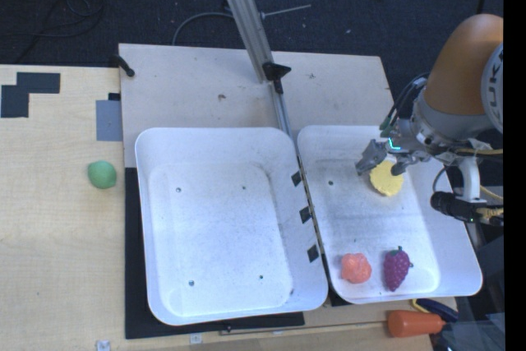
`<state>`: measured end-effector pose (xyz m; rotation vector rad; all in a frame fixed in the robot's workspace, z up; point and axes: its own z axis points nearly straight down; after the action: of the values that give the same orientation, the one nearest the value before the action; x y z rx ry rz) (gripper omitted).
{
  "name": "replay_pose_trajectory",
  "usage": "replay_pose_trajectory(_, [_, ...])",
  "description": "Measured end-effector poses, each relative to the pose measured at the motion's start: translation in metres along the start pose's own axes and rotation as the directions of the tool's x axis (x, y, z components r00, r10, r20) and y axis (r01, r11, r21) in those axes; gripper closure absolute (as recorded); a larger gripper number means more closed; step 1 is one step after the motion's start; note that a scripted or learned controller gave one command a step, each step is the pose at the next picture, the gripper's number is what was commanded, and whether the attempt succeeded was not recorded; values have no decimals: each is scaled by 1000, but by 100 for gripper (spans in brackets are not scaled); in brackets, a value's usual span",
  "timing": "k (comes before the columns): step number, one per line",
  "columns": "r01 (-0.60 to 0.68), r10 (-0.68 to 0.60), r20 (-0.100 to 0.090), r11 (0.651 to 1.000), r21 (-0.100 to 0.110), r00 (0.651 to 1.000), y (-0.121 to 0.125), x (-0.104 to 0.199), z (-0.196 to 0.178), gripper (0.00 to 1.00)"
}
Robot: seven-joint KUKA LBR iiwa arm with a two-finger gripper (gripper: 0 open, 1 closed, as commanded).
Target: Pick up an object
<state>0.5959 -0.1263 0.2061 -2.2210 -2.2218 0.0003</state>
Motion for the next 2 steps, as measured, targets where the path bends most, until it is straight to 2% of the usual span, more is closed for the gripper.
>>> replay_pose_trajectory(1, [0, 0, 0, 1000, 0, 1000, 0, 0, 0, 0])
replay_pose_trajectory(2, [0, 0, -1, 1000, 5, 1000, 9, 0, 56, 0])
